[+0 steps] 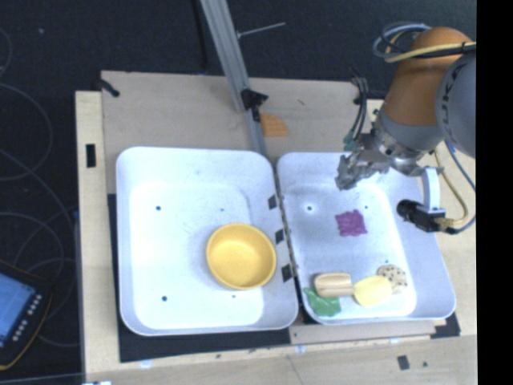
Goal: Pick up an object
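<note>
While the grey and orange arm (421, 79) reaches in from the right, its gripper (350, 171) hangs over the far part of the right bin (417, 239); whether its pincer is apart or together I cannot tell. The left bin (160, 215) holds a yellow bowl (240, 256). In the right bin lie a purple piece (351, 223) mid-bin, and near the front edge a tan block (333, 284), a yellow object (372, 290), a speckled item (392, 275) and a green scrap (321, 302)
</note>
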You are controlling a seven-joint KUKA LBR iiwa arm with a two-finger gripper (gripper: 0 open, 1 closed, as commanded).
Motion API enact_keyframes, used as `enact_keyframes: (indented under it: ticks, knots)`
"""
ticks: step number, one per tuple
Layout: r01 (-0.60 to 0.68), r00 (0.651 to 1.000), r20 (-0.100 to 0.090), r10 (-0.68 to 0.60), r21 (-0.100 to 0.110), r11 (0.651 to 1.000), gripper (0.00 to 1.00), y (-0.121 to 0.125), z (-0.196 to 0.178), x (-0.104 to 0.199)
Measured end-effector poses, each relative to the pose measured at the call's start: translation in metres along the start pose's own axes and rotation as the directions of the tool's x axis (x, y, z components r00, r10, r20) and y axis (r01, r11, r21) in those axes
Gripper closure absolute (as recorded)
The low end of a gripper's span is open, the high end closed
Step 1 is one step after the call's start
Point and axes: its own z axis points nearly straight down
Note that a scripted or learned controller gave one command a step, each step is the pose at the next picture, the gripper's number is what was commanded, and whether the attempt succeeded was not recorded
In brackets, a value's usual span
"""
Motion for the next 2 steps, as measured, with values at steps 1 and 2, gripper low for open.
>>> enact_keyframes:
  ticks: [1,2]
  knots:
    - [0.000,1.000,-0.001,0.000,0.000,1.000,1.00,-0.026,0.003,0.049]
    - [0.003,1.000,-0.003,-0.003,-0.001,1.000,1.00,-0.049,-0.016,0.100]
